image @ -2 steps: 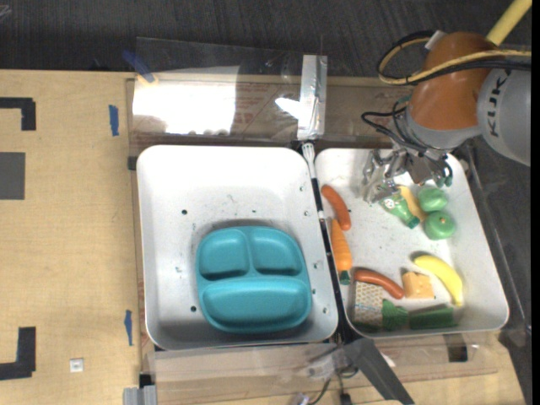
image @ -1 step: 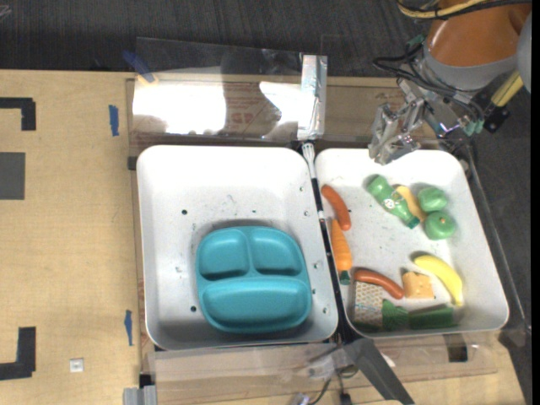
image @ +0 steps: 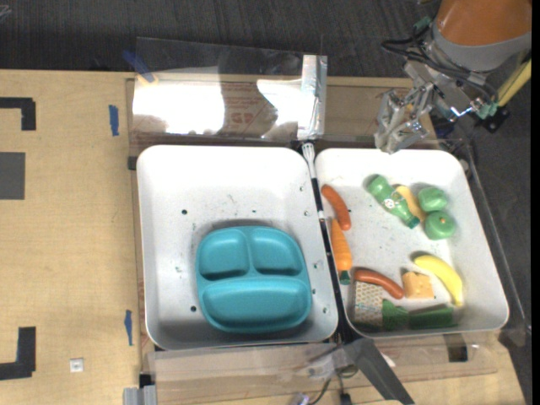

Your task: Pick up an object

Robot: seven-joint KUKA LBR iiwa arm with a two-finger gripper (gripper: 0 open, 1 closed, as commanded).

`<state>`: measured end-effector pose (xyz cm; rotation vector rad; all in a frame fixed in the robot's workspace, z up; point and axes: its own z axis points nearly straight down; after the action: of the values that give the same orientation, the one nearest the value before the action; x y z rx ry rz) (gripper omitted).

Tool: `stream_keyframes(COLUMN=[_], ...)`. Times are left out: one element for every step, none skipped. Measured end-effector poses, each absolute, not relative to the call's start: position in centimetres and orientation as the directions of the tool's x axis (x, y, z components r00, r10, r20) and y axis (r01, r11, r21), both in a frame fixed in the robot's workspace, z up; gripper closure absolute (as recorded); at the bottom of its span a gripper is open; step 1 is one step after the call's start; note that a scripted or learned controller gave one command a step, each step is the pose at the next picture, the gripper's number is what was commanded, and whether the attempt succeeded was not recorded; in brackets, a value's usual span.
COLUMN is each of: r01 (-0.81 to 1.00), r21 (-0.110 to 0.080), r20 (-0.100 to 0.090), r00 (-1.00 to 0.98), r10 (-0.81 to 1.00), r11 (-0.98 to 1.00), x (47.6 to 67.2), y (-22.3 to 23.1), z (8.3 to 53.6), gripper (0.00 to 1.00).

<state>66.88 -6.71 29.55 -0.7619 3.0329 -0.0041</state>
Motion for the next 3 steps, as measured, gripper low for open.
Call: stream_keyframes(r01=[-0.549,-0.599,-0.695], r21=[-0.005,-0.005,-0.006], r20=[-0.010,-0.010,-0.009], r00=[-0.836,-0.801,-0.719], r10=[-0.549,-0.599,-0.695], r11=[0.836,0.801,0.719], x=[66.83,66.82,66.84], y=[-7.16,-6.77,-6.47], z=[29.58,30.28,30.42], gripper=[1.00,1.00,1.00])
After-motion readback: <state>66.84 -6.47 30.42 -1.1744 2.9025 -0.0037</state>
